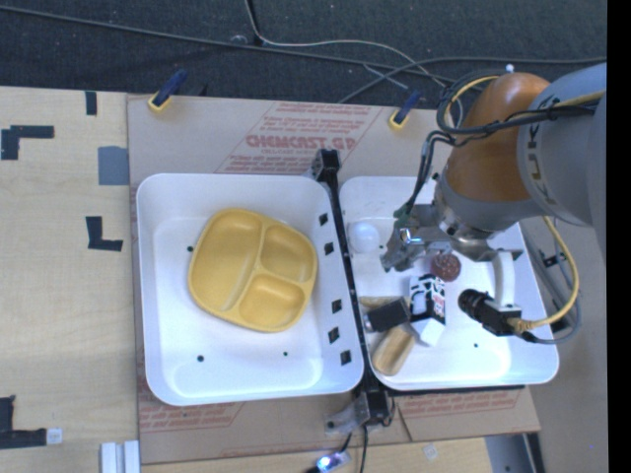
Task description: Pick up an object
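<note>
You can see the big grey arm with its orange band (pixel 498 131) covering much of the right white bin (pixel 532 363), so the gripper (pixel 419 239) is hard to make out, and you cannot tell how it stands or if it has anything. Near it lie a white ball (pixel 366 235), a black-and-white box (pixel 428 299), a small brown round thing (pixel 446 264) and a tan block (pixel 392 350). The left white bin (pixel 163 294) has a yellow split plate (pixel 252 268). Both sit on brown cardboard (pixel 296 136) on a pale wood bench (pixel 49 284).
</note>
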